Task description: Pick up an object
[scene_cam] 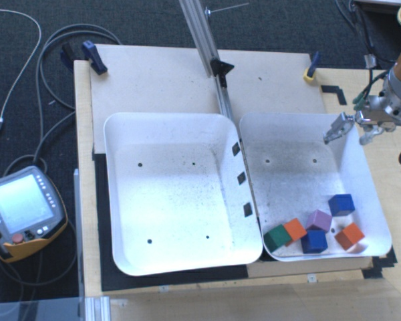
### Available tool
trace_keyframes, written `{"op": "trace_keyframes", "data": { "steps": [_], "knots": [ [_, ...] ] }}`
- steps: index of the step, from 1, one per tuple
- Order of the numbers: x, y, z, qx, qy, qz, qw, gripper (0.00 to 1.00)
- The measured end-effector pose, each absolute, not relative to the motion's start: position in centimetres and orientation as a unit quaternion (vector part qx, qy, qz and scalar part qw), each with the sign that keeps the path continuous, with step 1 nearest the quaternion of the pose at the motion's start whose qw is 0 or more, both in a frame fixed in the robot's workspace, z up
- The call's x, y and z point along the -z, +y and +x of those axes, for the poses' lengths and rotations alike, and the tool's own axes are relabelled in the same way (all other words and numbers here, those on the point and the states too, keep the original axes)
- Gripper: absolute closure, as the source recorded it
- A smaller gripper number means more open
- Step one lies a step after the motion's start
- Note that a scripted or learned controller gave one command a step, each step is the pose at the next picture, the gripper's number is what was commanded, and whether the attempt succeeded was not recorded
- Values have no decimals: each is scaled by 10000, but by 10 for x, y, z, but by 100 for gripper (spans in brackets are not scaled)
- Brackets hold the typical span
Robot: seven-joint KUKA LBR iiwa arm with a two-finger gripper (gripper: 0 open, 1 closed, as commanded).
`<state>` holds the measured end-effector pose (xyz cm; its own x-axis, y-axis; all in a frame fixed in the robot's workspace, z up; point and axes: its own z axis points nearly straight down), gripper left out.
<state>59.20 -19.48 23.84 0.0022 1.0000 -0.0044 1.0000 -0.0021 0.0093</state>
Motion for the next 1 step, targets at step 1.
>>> {"op": "trace_keyframes", "data": {
  "steps": [1],
  "knots": [
    [-148, -212, 536, 27, 7057, 7085, -52, 0]
  ]
}}
